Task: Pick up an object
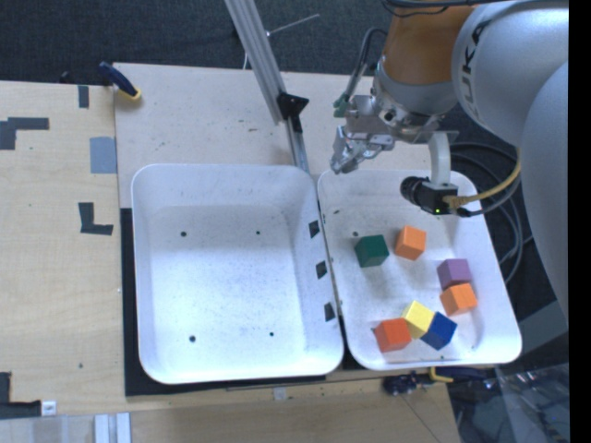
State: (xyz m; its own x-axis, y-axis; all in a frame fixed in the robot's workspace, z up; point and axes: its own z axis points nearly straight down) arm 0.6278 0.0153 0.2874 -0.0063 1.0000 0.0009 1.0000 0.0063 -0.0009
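Nearest edge of right bin (499,344): red-orange block (392,334), yellow block (418,317) and blue block (440,330), touching in a cluster. Beyond: orange block (459,298) just beside purple block (453,271). Mid-bin: green block (372,250), second orange block (411,243). Farthest: gripper (346,161) above bin's far left corner, nothing seen between fingers; spread cannot be told. Left bin (148,210) alongside.

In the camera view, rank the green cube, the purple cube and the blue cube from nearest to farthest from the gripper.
Measured from the gripper, above the right bin's top-left corner:
1. green cube, upper left of the bin's floor.
2. purple cube, toward the right wall.
3. blue cube, near the bottom edge, beside the yellow cube.
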